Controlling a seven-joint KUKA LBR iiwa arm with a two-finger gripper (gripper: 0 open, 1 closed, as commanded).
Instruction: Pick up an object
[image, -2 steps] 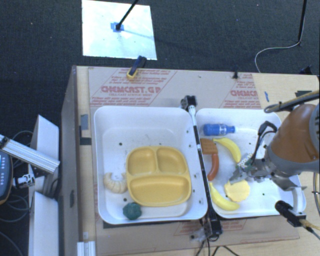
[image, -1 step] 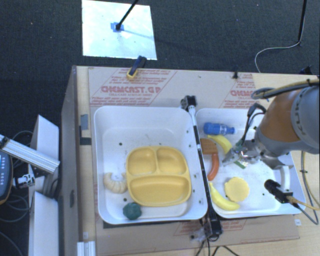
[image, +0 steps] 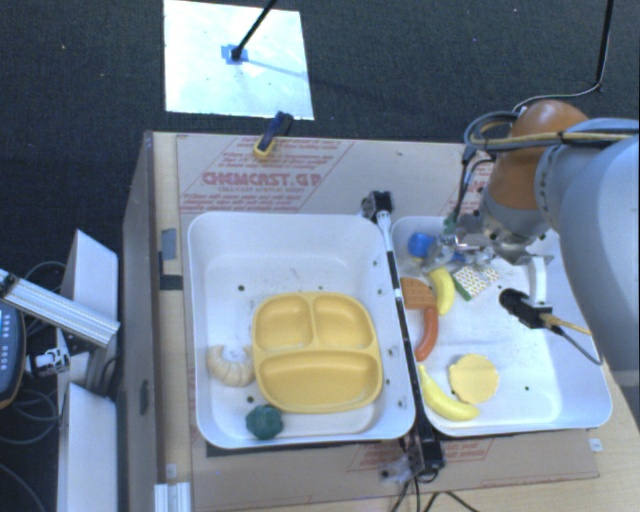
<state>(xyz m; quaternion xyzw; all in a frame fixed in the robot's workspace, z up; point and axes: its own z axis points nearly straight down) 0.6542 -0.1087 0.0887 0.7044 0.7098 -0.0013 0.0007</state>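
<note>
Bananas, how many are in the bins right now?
2, both in the right bin: one banana along the front edge beside the yellow disc, another just below the gripper. The arm may hide more.

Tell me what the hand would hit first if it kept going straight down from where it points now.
Most likely the small checkered item lying in the right bin, just beneath the hand. The yellow piece sits right beside it, and depth is hard to judge from this slanted view.

Glossy plastic-looking yellow tray (image: 317, 352); smooth white bin (image: 215, 300), perhaps plastic too.
</note>
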